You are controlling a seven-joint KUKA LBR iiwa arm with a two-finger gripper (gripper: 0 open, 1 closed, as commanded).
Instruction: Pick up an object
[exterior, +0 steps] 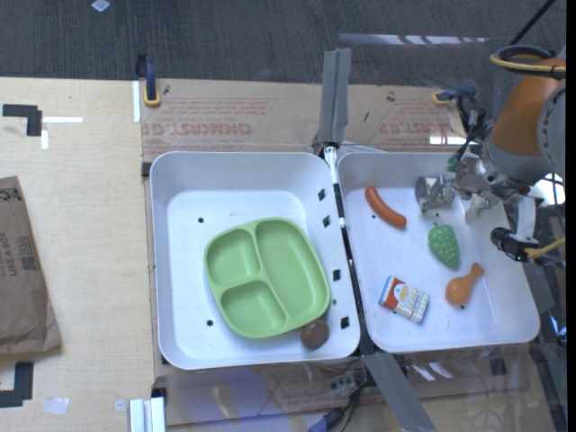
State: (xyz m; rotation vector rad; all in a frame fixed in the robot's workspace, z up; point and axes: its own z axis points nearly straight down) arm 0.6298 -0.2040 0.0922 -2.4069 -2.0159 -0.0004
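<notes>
Two shallow white plastic bins sit on the worktop; the right bin (504, 331) carries the targets. The grey-and-orange arm's gripper (441, 193) hangs over its far side; I cannot tell how its fingers stand. Just beneath lies the bumpy green toy (444, 245), the red sausage (386, 207) beside: a descent could land between them, nudging either away.

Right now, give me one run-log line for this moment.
gripper above right bin, near sausage and green toy | holding nothing visible | pick not done
</notes>
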